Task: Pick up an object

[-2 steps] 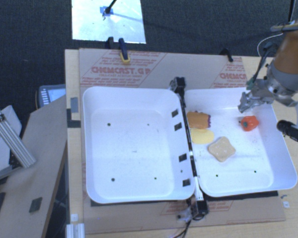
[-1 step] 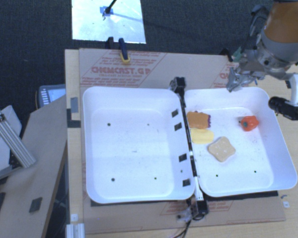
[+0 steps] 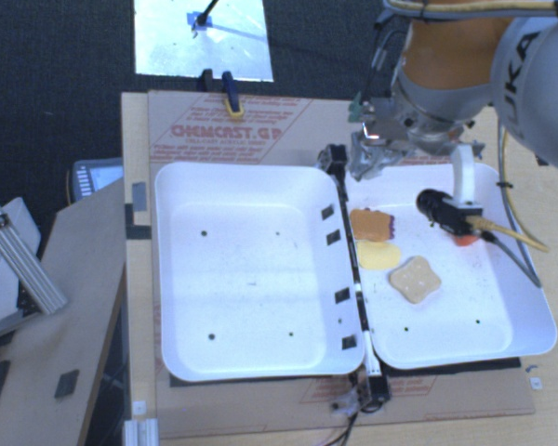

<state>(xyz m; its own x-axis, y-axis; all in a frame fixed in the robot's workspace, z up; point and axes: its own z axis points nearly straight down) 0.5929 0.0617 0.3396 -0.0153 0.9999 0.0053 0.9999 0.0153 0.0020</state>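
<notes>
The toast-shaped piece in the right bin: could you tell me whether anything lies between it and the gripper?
Yes. The gripper hangs over the bin's far left corner, and the orange block and yellow disc lie between it and the toast piece.

A tan counter (image 3: 93, 249) bears a printed cardboard sheet (image 3: 232, 124); two shallow white bins, left bin (image 3: 251, 277) and right bin (image 3: 465, 328), sit side by side on it

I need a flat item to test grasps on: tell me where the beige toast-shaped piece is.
In the camera view, the beige toast-shaped piece lies in the right bin, towards its left wall, just right of and below the yellow disc.
</notes>
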